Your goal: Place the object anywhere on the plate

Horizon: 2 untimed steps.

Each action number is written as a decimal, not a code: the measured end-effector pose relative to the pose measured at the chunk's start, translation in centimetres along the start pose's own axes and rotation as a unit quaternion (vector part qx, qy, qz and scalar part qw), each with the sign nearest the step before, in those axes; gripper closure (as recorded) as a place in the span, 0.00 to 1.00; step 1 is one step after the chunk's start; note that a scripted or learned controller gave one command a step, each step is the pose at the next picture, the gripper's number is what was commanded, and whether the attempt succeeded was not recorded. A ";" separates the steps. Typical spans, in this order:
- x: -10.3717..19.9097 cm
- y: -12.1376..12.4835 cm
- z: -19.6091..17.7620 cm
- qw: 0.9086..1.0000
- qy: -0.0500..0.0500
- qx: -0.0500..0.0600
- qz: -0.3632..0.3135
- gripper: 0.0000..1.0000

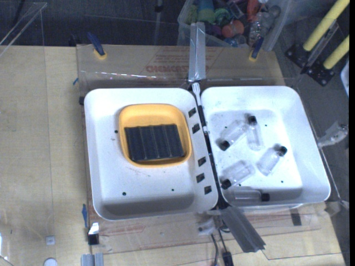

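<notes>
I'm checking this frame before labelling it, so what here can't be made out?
- Clear bottles in the right bin, camera view: transparent on white, so their outlines blur and the exact count is unsure.
- Bottle near the front wall: blends into the bin's rim.
- Dark ridged object on the yellow plate: too little detail to identify.
- Toy box: cut off by the top edge.

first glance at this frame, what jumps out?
The yellow plate with a dark ribbed insert, sitting in the left bin. Next, the clear little bottles with black caps scattered across the right bin, none of them on the plate. Behind the bins, a box of colourful toys.
</notes>
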<state>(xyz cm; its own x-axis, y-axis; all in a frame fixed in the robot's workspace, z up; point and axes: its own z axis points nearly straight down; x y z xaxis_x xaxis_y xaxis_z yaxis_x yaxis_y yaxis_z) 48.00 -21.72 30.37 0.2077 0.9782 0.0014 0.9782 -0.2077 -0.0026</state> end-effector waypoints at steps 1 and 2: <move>0.2 0.0 -0.7 1.000 -0.001 -0.002 0.014 0.00; 0.1 0.0 -5.4 1.000 -0.001 -0.002 -0.017 0.00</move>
<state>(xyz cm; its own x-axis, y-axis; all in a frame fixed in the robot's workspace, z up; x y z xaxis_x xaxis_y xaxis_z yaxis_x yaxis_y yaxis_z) 48.01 -21.68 35.78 0.1734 0.9849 -0.0015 0.9849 -0.1734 0.0020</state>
